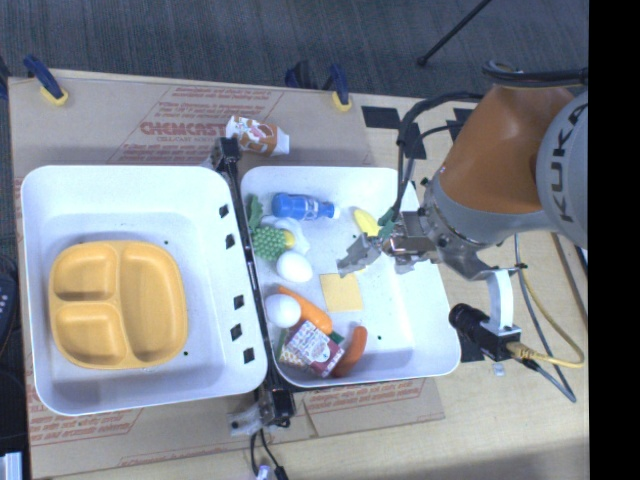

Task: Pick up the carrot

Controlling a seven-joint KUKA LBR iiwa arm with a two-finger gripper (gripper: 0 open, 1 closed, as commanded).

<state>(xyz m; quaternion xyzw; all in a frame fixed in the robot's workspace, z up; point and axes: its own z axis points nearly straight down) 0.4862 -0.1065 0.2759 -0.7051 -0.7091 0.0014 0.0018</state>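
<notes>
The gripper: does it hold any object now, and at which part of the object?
Nothing is held. The gripper hangs over the right bin with nothing between its fingers; the carrot lies apart from it on the bin floor.

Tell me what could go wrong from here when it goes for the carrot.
The carrot lies wedged between a white egg and a snack packet, so the gripper may snag or shove those. A similar orange sausage sits nearby and could be grabbed by mistake.

Two white bins (40, 268), one yellow tray (118, 303), two eggs (294, 266), one carrot (306, 311).
</notes>
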